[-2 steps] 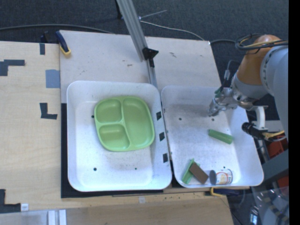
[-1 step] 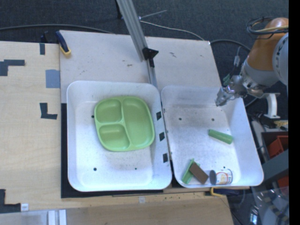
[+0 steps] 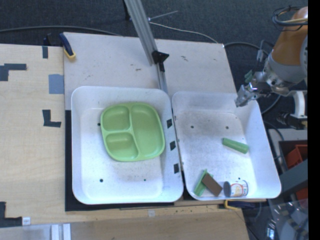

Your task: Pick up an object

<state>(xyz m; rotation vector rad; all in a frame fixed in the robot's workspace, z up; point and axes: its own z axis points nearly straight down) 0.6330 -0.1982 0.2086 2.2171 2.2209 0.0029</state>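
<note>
Dark carpet, pale bench, cables everywhere.
A dark grey carpeted floor (image 3: 210, 9) runs across the top, thin white cables (image 3: 195, 32) trailing over it. A white board bench top (image 3: 115, 59) sits beside a light wooden panel (image 3: 25, 134) patched with grey tape squares (image 3: 56, 84). A slanted grey aluminium rail (image 3: 140, 21) crosses overhead, and the light is even and soft.

The grey arm with the orange band (image 3: 290, 44) reaches in from the right, its two-finger gripper (image 3: 242, 99) hanging over the right bin's far right corner.
</note>
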